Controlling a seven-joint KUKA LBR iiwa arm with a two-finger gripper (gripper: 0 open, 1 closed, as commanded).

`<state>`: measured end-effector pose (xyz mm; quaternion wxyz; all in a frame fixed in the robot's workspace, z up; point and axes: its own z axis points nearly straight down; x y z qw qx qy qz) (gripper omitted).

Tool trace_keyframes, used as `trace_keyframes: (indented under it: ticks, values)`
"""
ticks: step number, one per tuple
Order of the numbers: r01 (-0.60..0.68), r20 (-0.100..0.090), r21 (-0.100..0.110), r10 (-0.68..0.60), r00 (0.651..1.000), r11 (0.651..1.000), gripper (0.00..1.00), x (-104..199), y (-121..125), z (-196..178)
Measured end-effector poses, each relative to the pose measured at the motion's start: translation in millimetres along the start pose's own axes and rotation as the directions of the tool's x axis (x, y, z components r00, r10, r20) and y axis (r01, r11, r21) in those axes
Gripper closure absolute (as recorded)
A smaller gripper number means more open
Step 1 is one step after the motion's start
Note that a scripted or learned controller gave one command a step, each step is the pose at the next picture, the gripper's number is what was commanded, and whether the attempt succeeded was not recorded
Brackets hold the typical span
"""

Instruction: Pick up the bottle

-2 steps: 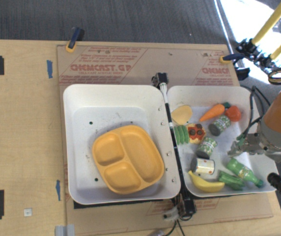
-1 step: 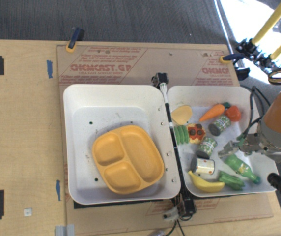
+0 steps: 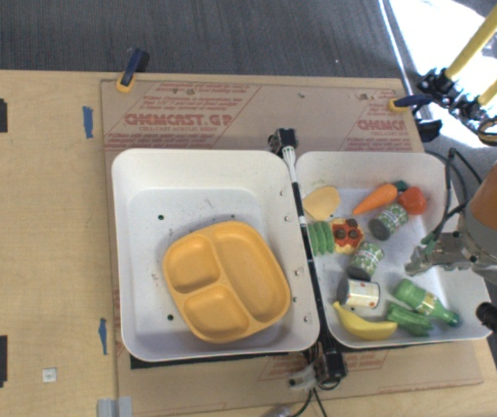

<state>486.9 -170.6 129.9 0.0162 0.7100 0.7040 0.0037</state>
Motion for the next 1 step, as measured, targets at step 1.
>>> trace_keyframes:
  ticks: [1]
  values:
    - [0.0,0.0,0.0,0.0,1.0,1.0,0.0,0.0,-0.1,0.1]
